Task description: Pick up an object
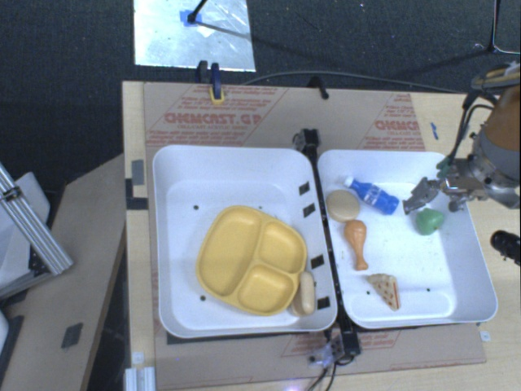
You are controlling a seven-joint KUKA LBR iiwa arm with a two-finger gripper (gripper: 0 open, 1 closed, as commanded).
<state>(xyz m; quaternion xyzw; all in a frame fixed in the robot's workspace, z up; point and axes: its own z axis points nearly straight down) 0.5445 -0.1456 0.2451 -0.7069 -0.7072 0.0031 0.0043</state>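
Two white bins sit side by side on the bench (pixel 203 108). Over the right bin (pixel 468 304), the hand (pixel 437 195) hovers with fingers spread apart, gripping nothing, just above a green object (pixel 430 221) lying near that bin's right wall, well apart from the blue bottle (pixel 374 195).

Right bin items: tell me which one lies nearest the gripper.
The green piece, at the bin's right side, just below the gripper. The blue bottle, round bun, drumstick and sandwich wedge all lie farther left.
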